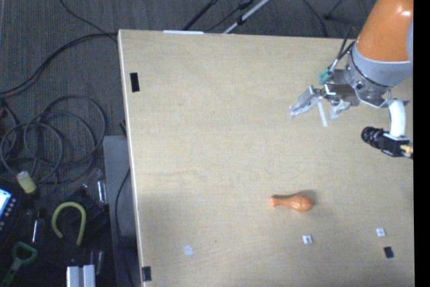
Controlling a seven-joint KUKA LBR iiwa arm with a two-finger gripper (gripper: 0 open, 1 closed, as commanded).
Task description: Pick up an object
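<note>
Camera view looks down on a tan counter [222, 117], arm coming in from the right w/ its orange band [388, 23] up top and a grey wrist below it. Pincer [316, 104] sits out at the arm's left end, over the upper right part of the counter, well apart from anything lying on the surface. Its fingers read as spread a bit, one pale prong [301, 103] sticking left and a white one [323, 115] angled down, nothing between them afaict. Only real object on the counter is a small orange thing [293, 201], lower right of center, kinda like a tiny bowling pin or gourd. Long axis runs pretty much left-right w/ a slight tilt: fat rounded end to the right, skinny neck pointing left. It's lying flat, on its own, below the pincer and not touching it. Few tiny markers near the bottom right of the counter, a white one [307, 238] just below the orange thing plus a dark one [388, 252] further right. Off the counter on the left, floor has looped black cables [54, 138] and a yellow-green hook-shaped bit [68, 217].
</note>
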